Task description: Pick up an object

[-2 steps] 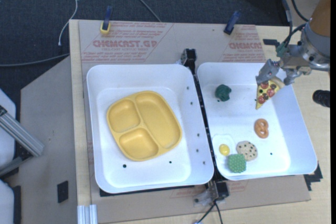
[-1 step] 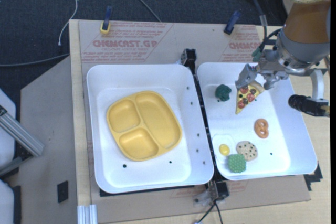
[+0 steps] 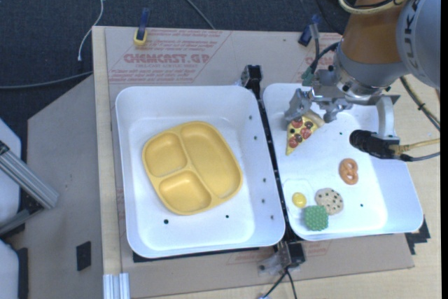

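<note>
Two white bins on a bench; gripper (image 3: 306, 110) over the right bin (image 3: 399, 210), at a pizza slice (image 3: 301, 132).

Left bin (image 3: 133, 115), centre frame: one yellow divided plate (image 3: 191, 166). Right bin, right of centre: pizza slice near its upper left corner, tip pointing down, the gripper's fingers spread just above its crust, grasping nothing; pretzel (image 3: 348, 171) mid-bin; small yellow piece (image 3: 299, 199), cookie (image 3: 329, 200) and green item (image 3: 316, 218) grouped near the lower edge. Arm (image 3: 381, 17) enters from upper right.
</note>
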`<state>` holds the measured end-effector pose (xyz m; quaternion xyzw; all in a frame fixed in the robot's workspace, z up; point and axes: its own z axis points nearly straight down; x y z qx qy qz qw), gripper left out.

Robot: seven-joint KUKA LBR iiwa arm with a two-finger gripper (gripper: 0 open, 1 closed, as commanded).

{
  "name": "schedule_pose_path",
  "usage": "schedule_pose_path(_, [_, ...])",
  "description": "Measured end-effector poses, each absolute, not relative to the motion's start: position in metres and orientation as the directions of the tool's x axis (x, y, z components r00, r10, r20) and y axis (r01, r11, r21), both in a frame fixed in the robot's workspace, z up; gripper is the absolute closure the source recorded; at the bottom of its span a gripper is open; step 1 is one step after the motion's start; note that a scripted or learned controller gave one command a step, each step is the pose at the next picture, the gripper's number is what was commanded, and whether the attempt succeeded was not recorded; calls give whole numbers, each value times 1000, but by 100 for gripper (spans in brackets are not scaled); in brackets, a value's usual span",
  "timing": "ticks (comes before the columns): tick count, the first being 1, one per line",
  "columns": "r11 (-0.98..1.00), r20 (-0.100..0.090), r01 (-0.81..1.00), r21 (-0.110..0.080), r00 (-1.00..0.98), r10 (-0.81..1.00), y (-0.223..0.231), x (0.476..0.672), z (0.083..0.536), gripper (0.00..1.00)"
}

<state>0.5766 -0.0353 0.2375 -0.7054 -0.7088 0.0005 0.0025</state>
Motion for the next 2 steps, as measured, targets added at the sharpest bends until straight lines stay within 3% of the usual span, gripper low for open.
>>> schedule_pose_path(1, [6,3,1000,-5,-6,1000,21,577,224,100])
schedule_pose_path(2, [7,2,1000,2,-7,1000,79,593,219,100])
